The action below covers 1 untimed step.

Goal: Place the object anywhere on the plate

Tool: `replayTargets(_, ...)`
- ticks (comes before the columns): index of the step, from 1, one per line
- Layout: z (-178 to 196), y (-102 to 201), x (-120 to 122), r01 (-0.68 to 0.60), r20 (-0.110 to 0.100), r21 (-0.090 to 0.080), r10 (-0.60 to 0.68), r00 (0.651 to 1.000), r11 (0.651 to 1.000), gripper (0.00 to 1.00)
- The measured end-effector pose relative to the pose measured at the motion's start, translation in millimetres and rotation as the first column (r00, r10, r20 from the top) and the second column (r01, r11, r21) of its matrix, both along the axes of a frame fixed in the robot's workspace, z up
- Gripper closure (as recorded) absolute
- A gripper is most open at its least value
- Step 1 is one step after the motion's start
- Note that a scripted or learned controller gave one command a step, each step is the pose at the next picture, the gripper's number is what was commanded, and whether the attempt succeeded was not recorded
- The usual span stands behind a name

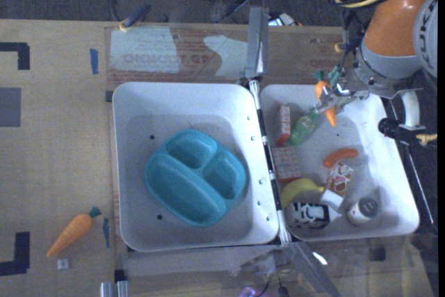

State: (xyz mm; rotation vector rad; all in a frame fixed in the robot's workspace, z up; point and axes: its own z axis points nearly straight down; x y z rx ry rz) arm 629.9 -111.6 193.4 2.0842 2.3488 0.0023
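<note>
A toy carrot is seen lying on the worktop at the far left, outside both bins. One blue plate, divided into three compartments, is found in the left bin, with nothing resting on it. Two white bins are counted in all.

In the right bin the loose things are gathered: one red-and-white carton, one green bottle lying aslant, one flat printed packet, one yellow banana, one black-and-white box, one orange sausage-shaped piece, one small patterned carton and one round grey-topped piece.

The hand is placed over the upper part of the right bin, just above and to the right of the green bottle, whose long axis runs from lower left to upper right, toward the hand. Something small and orange is seen at the fingertips, but whether it is pinched or merely part of the hand cannot be told, nor can the spread of the hand. The plate lies well to the left and lower, across the wall between the bins; that leftward crossing is judged to be what the placing turns on.
</note>
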Motion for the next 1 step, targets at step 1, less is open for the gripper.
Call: replayTargets(1, -8.5, 81.1, -59.3, -0.387, -0.002, 0.001, 0.387, 0.922, 0.922, 1.0)
